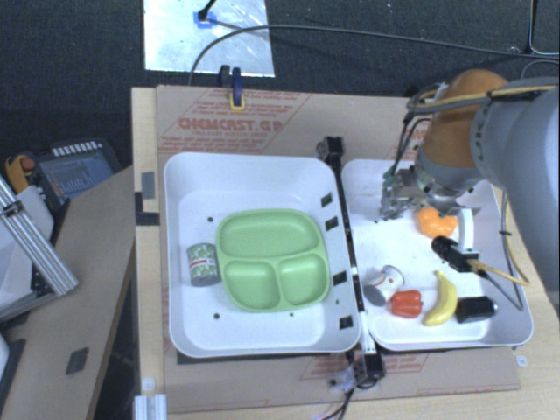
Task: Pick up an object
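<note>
We see the arm (490, 121) reaching in over the right bin (367, 178), its gripper (395, 195) hanging low near the bin's upper left; whether it is wide or narrow we cannot tell. Just right of it lies an orange fruit (435, 222). Nearer the front edge lie a banana (442, 300), a red pepper (405, 304), a white cup (386, 280) and a black block (475, 308). The left bin (188, 234) holds a green divided tray (271, 259) with a small can (203, 263) beside it.
</note>
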`<state>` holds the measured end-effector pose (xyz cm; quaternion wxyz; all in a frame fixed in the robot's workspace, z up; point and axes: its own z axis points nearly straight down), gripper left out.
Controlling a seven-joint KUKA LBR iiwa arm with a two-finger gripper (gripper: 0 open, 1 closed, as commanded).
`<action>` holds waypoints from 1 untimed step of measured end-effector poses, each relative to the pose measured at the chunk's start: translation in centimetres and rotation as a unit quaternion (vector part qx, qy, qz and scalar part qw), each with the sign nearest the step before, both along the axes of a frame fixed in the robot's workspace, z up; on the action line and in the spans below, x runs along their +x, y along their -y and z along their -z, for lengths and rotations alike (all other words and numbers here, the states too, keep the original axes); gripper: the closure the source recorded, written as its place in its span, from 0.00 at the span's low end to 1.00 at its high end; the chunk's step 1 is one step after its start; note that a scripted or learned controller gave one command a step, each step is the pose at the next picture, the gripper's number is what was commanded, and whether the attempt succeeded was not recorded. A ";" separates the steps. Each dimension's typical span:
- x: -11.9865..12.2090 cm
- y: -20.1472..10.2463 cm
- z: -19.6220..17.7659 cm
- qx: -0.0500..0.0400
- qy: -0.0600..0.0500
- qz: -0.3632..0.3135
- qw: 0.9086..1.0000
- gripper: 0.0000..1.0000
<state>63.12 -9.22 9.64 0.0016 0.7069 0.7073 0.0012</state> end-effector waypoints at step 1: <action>-0.4 -0.2 -6.3 0.000 0.002 -0.001 1.000 1.00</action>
